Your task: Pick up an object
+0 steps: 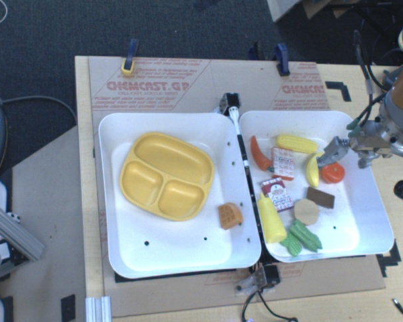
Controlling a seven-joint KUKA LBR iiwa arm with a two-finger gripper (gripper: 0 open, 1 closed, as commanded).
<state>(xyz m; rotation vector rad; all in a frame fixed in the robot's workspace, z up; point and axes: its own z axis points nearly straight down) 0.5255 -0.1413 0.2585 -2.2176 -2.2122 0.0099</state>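
Pincer [329, 154] of the arm, fingers slightly spread and holding nothing, hangs over the right bin [369, 200] at its 2 o'clock corner. Red tomato [333, 173] lies just beside the fingertips at their 5 o'clock, next to a yellow banana [312, 170]. Cardboard [188, 79] beneath reads "CHEMCAST GP"; carton [283, 163] print is illegible.

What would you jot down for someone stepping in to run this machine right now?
End effector: over the right bin, near the tomato and banana; nothing seen in its grip.
Right bin also holds the corn, red chili, yellow bottle and green vegetable.
Left bin: yellow divided plate, small brown piece.
Done: nothing lifted. Left: pick up one object.
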